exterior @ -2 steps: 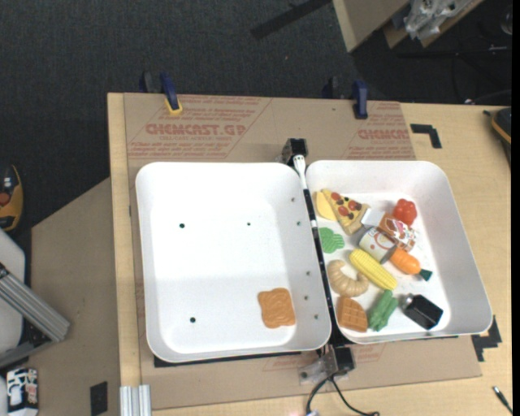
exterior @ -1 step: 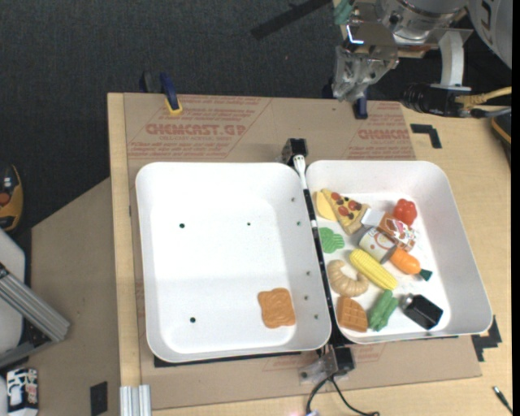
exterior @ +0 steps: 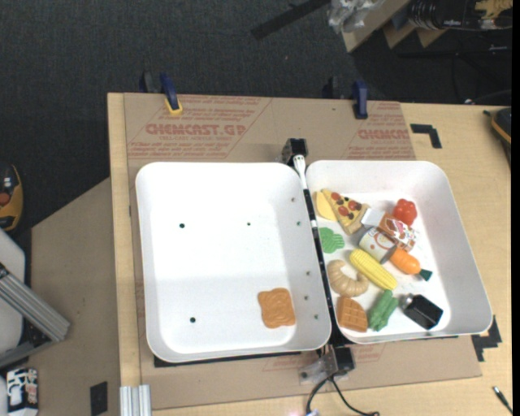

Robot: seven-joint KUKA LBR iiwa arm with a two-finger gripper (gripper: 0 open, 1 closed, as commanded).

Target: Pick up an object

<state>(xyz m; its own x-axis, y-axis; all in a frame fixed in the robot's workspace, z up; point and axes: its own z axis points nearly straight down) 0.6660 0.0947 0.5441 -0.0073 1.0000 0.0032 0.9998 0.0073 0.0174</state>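
The left white bin (exterior: 162, 203) holds a single orange waffle-like toy (exterior: 276, 308) near its front right corner. Several toy foods lie in the right white bin (exterior: 455, 244): a pizza slice (exterior: 345, 209), a red tomato (exterior: 405, 211), a yellow corn cob (exterior: 373, 269), a carrot (exterior: 405, 262), a green leaf (exterior: 331, 240), a tan curled pastry (exterior: 345, 279), a small waffle (exterior: 353, 314), a green pickle (exterior: 382, 311) and a black block (exterior: 422, 310). My gripper (exterior: 351, 15) hangs at the top edge of the view, far behind both bins and well above them.
The bins sit on a brown board (exterior: 244, 126) held by blue clamps (exterior: 171, 96) at the back. A black bracket (exterior: 295, 149) stands between the bins' far corners. Cables (exterior: 341, 390) run out at the front.
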